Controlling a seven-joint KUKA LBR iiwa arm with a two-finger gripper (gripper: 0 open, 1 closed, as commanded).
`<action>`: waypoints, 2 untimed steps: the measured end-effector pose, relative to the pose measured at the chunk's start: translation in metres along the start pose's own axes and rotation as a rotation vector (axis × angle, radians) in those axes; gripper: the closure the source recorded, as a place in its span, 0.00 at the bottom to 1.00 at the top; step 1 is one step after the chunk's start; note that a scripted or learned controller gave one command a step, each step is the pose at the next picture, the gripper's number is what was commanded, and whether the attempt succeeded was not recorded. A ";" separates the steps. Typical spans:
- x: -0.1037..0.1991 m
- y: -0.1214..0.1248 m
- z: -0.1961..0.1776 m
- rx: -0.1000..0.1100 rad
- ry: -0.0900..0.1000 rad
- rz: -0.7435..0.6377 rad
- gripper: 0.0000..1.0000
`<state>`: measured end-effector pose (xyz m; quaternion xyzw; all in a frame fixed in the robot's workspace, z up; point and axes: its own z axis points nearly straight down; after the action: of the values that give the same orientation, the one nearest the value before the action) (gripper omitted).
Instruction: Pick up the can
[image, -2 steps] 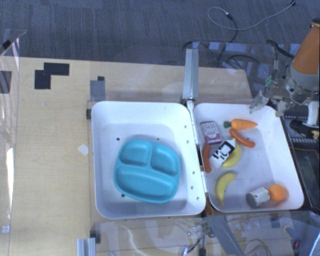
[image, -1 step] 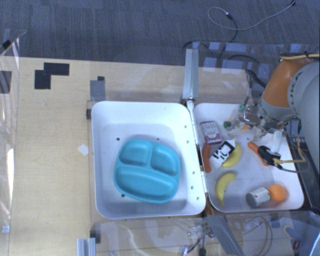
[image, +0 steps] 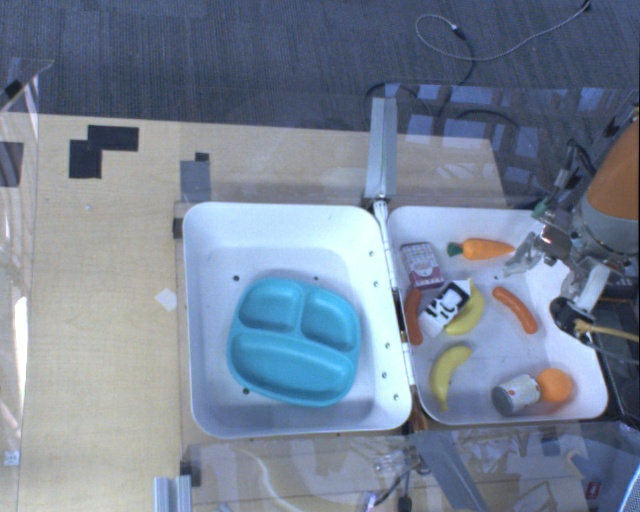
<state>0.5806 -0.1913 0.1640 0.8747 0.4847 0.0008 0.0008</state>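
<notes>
The can (image: 514, 394) is a short grey cylinder lying on its side near the front right corner of the right bin (image: 500, 418), touching an orange (image: 555, 385). My gripper (image: 556, 271) hangs over the right side of that bin, well behind the can and close to a red sausage (image: 515, 309). Its fingers stand open with nothing between them.
The right bin also holds a carrot (image: 482, 249), a small red-brown carton (image: 421, 262), a black-and-white object (image: 445, 300) and two bananas (image: 467, 315) (image: 448, 370). In the left bin (image: 210, 240) lies a blue divided plate (image: 295, 340).
</notes>
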 end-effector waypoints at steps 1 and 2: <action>-0.041 -0.054 -0.052 0.001 0.000 0.035 0.00; -0.013 -0.059 0.076 -0.007 0.004 0.089 0.00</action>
<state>0.5237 -0.1712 0.0877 0.8954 0.4453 0.0042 0.0029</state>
